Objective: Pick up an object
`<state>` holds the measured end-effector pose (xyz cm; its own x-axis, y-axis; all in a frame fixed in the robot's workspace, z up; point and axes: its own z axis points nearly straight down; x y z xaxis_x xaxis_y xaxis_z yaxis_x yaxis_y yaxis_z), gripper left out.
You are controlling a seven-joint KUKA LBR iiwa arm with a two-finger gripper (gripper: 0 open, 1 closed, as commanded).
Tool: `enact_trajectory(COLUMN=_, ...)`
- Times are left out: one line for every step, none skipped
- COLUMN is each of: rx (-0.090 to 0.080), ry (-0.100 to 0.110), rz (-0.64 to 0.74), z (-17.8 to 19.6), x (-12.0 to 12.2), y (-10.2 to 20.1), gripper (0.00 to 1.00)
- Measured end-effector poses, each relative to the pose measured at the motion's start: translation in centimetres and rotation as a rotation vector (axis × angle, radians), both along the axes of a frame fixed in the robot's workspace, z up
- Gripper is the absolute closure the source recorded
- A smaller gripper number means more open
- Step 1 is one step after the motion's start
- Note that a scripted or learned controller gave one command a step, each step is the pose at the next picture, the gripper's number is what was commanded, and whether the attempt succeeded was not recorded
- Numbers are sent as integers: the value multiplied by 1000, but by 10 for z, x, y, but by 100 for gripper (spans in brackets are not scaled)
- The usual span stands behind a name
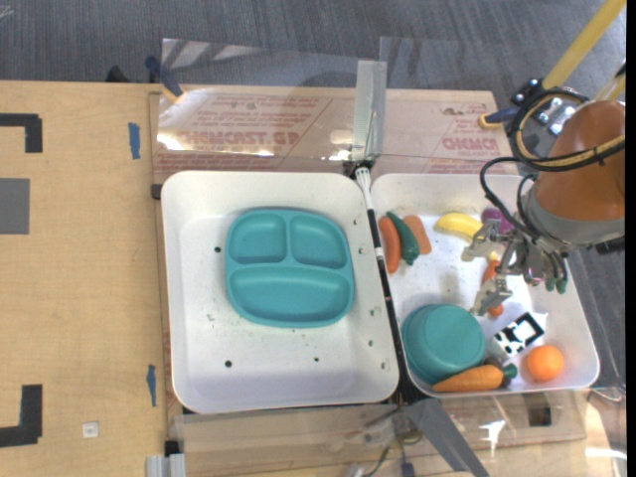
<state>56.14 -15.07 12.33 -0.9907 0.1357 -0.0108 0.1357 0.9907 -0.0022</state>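
Nearest me, a toy carrot lies along the front wall of the right bin, in front of the gripper. An orange ball sits just right of the carrot's tip. A black-and-white tag lies just in front of the gripper, and an upturned teal bowl rests to its front left, touching the carrot. The gripper hangs low over the bin floor; whether it is released or clenched I cannot tell, and I see nothing grasped. Behind it to the left lies a banana, then slim orange and green vegetables. Well to the left, the other bin carries a teal divided plate.
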Motion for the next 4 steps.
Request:
enact_trajectory(rx=-5, ry=-9, rz=-56, z=-33, x=-11, y=-16, gripper=0)
enact_trajectory(rx=-4, ry=-15, rz=-53, z=-20, x=-8, y=-14, gripper=100)
enact_trajectory(rx=-5, ry=-14, rz=-53, z=-21, x=-9, y=-14, gripper=0)
enact_trajectory(rx=-6, ry=-9, rz=-63, z=-33, x=-6, y=-14, gripper=0)
